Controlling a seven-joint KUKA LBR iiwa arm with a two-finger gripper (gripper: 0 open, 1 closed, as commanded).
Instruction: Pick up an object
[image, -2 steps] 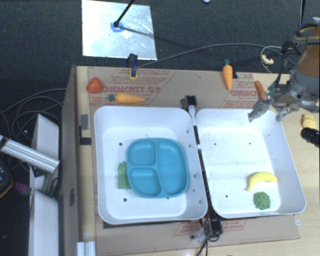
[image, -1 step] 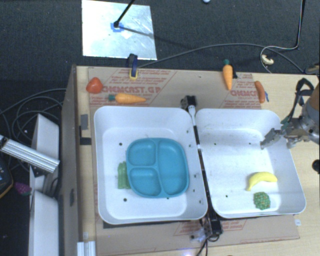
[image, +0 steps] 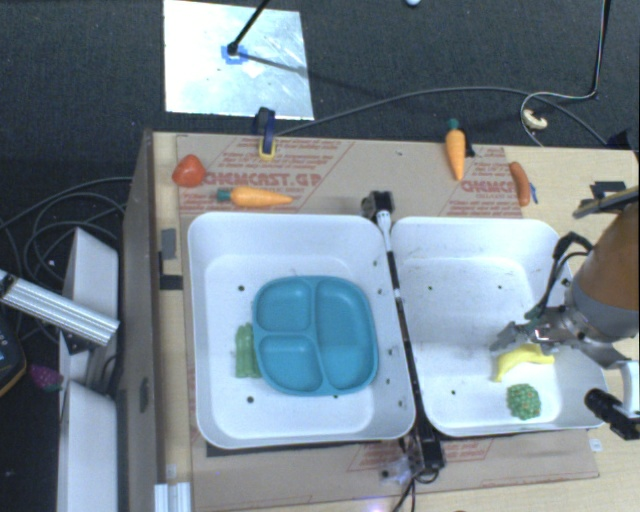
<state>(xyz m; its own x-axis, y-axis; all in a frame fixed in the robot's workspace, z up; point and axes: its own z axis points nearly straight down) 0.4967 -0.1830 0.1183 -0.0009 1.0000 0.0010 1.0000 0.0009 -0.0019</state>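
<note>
Camera view looks down at a slant on my worktop (image: 330, 165), where two shallow white bins sit side by side. The left bin (image: 215, 300) carries a blue divided plate (image: 315, 335) near its middle, with a green toy vegetable (image: 245, 352) lying just beside the plate's left edge. The right bin (image: 450, 270) is where I am working: a yellow banana (image: 520, 364) lies toward its lower right, and a green broccoli piece (image: 523, 401) sits just below it, close but seemingly not touching.

My arm reaches in from the right, and the pincer (image: 530, 335) is low in the right bin, directly at the banana's upper end. I judge it is placed there because the banana is the easiest candidate for a pick. The metal tips seem to meet the fruit's top edge, yet I cannot tell whether the pincer is spread or closed, and I see nothing that proves the banana is caught between them, so I do not count it as held.

Outside the bins, spare props rest on the cardboard liner: a red toy tomato (image: 189, 171), one carrot (image: 255, 197) lying flat, another carrot (image: 456, 152) at the far edge, and an orange piece (image: 520, 182) further right. They are well apart from the pincer, and I think they are out of play.
</note>
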